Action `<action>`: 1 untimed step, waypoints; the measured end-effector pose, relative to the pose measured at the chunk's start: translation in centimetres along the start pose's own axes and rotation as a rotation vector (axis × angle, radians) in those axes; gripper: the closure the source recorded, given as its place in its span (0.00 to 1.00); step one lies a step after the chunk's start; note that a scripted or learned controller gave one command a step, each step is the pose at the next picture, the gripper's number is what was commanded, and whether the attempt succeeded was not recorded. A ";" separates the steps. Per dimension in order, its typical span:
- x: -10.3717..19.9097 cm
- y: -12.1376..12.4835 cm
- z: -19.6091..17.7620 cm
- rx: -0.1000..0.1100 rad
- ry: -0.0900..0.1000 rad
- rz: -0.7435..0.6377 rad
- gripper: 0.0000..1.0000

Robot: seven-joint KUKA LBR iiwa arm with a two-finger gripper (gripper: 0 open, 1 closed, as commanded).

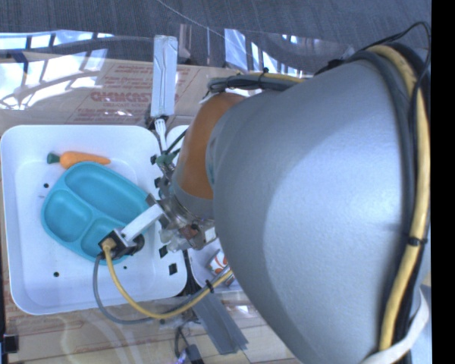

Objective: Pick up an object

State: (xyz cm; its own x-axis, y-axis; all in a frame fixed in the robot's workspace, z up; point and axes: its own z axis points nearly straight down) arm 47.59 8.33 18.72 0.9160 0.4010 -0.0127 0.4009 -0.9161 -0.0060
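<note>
Blue divided plate (91, 207): plastic by the look of it, three compartments, lying flat near the middle of the left bin (30, 287). Likeliest item for the pick.

Orange toy carrot (85, 158): green at one end, lying on its side at the plate's far rim. Touching it or just apart; cannot tell which. Second candidate.

Gripper (180, 233): low over the wall shared by the two bins, just beside the plate's right edge. No item seen in it. Whether it is released or clenched cannot be told, as the wrist hides it.

Arm (326, 203): grey, orange band (201, 154) above the wrist, covering most of the right bin (199, 262).

Handling note, as judgement: approach is the step in hand. The plate is broad and shallow, so a grasp straight down on its face would likely slip; pinching the raised rim nearest the gripper looks sounder. The carrot is slimmer and would suit a grasp across its width, clear of the plate.
</note>
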 end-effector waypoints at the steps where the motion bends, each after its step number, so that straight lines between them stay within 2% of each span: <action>1: 2.5 -3.8 2.2 0.001 -0.002 -0.126 1.00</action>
State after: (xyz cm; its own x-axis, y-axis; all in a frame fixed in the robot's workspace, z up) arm 48.28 12.83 16.48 0.8582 0.5132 -0.0141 0.5131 -0.8583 -0.0087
